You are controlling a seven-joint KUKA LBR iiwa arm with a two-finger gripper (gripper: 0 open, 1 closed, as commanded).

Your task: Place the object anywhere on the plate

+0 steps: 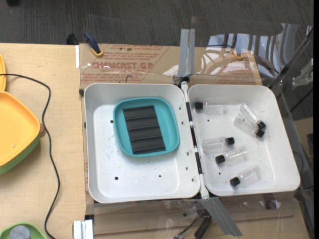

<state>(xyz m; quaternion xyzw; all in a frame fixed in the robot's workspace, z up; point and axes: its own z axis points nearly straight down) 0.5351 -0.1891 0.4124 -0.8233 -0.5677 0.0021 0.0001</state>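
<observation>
A teal square plate (120,129) lies in the left white bin (99,163), toward its back. A black ribbed rectangular block (143,129) rests flat on the middle of the plate. In the right white bin (280,148) lie several clear plastic vials with black caps, among them one near the back left (208,107), one at the back right (250,119) and one at the front (245,176). All of them lie on their sides, apart from one another.
Yellow dishes (15,133) are stacked on the wooden table at far left, with a black cable (48,133) running past them. Behind the bins lies printed cardboard (129,63) with a blue-handled tool (93,44). A metal post (187,54) stands between the bins.
</observation>
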